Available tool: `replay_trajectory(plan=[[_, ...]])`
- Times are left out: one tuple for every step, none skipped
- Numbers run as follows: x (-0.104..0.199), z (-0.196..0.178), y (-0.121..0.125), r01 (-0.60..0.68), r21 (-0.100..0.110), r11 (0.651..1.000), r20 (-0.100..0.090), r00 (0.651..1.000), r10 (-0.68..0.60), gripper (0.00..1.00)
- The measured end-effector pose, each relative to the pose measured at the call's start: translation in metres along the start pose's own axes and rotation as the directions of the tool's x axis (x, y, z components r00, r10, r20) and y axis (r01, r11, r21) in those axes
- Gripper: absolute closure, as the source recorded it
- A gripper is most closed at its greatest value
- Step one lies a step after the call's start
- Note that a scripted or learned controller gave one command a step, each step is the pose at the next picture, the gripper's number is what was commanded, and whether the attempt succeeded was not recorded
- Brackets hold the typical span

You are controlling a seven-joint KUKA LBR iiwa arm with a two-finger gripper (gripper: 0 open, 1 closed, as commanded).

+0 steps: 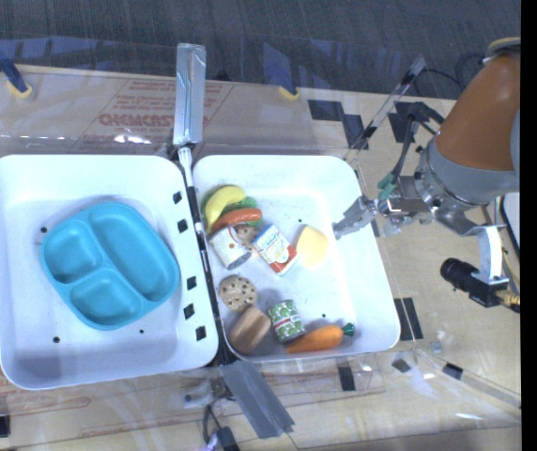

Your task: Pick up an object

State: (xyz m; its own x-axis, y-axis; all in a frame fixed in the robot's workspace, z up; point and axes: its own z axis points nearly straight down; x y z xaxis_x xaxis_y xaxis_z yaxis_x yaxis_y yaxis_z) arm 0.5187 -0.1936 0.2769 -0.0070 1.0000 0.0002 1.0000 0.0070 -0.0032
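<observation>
My gripper hangs over the right edge of the right bin, just right of a pale yellow wedge. Nothing shows between its fingers. Toy foods lie in that bin: a banana and a hot dog at the upper left, a small white can, a red and white carton, a cookie, a bread roll, a green tin and a carrot along the near wall.
The left bin holds a blue divided plate. A silver clamp stands at the far end of the wall between the bins. The grey and orange arm comes in from the right.
</observation>
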Motion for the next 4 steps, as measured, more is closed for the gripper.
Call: replay_trajectory(plan=[[0.096,0.080,0.097,-0.053,0.007,0.999,-0.002,0.999,0.053,0.00],[0.104,0.085,0.096,-0.044,0.002,0.999,0.000,0.999,0.044,0.00],[0.063,0.028,0.134,-0.050,-0.006,0.999,0.001,0.999,0.050,0.00],[0.065,0.184,0.124,0.111,0.003,0.994,-0.002,0.994,-0.111,0.00]])
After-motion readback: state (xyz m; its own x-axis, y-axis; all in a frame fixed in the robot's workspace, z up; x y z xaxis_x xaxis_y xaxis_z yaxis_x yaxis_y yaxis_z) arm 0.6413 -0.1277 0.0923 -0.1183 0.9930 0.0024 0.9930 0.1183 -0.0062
